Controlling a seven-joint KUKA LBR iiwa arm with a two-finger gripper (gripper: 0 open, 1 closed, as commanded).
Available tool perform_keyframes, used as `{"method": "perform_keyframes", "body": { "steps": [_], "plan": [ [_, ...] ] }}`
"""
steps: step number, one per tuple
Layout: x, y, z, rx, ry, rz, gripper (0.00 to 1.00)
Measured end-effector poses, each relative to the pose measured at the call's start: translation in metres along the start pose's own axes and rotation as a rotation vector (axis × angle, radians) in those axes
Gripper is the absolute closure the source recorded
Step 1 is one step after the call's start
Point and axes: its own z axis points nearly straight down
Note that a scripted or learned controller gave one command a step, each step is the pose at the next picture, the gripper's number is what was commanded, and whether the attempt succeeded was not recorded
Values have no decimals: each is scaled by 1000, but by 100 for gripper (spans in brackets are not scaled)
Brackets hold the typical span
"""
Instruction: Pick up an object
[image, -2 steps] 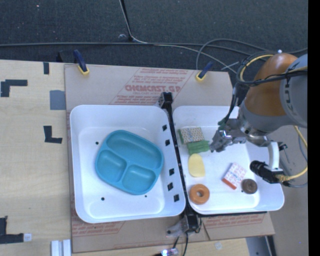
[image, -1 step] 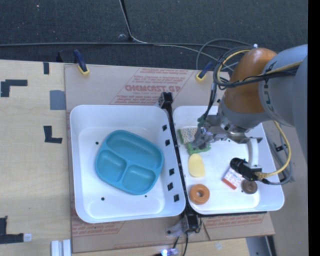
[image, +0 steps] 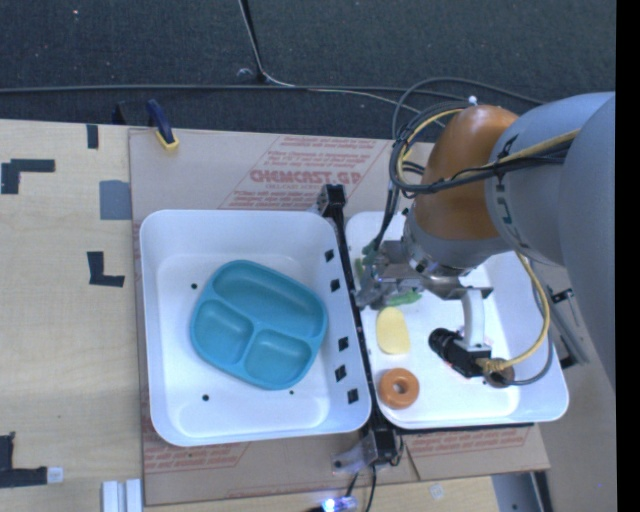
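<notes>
Two bins: shallow, white, side by side on a cardboard sheet (image: 300, 175) with red print, sheet lies on the wooden bench (image: 60, 330).
Bench far left: black tape marks (image: 100, 268) on the wood, blue-handled clamp (image: 160, 124) at the cardboard's top left corner.
Left bin (image: 160, 400): holds one blue divided plate (image: 258, 322), three compartments, lying flat and turned at an angle, roughly centred, apart from all walls.
Divider: the two bins meet at a dark strip (image: 345, 300) with black clips along it.
Right bin (image: 540, 405): yellow oval object (image: 392, 331) near the left wall, orange ring like a doughnut (image: 399, 388) just below it, close but apart; something green (image: 402, 296) just above the yellow one, mostly hidden under the arm, kind unclear.
Task thing: candidates all lie on the right bin floor, left half; none seen lifted.
Arm (image: 560, 170): grey, orange band, comes in from the right, covers the upper part of the right bin.
Gripper (image: 385, 282): low over the right bin's upper left, by the green thing and just above the yellow oval; pincer width cannot tell, wrist hides it.
Black part (image: 455, 352): black fitting with cable hangs from the arm over the bin's middle, right of the yellow object.
Cables (image: 250, 50): black lead runs across the dark floor above the bench.
</notes>
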Motion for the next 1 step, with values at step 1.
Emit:
{"method": "perform_keyframes", "body": {
  "steps": [1],
  "plan": [
    [55,-7,-16,-2,0,-2,100]
  ]
}}
